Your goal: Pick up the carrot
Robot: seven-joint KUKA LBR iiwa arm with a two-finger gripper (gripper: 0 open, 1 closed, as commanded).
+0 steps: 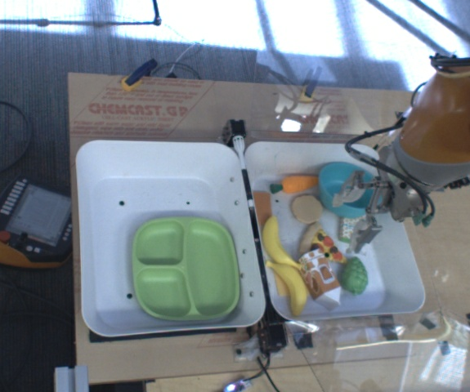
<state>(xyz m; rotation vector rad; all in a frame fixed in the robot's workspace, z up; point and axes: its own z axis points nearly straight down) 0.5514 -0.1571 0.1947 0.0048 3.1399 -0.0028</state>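
— Where's the small orange carrot (299, 184)?

— In the right white plastic bin (398, 280), near its far edge, just left of the teal cup (338, 184).

— And the two-finger gripper (362, 211)?

— Hanging over the same bin's right side, beside the cup, fingers spread, nothing between them. A yellow banana (282, 264) lies along the left edge.

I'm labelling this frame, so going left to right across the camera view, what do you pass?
Pendant → green plate → banana → carrot → broccoli → gripper.
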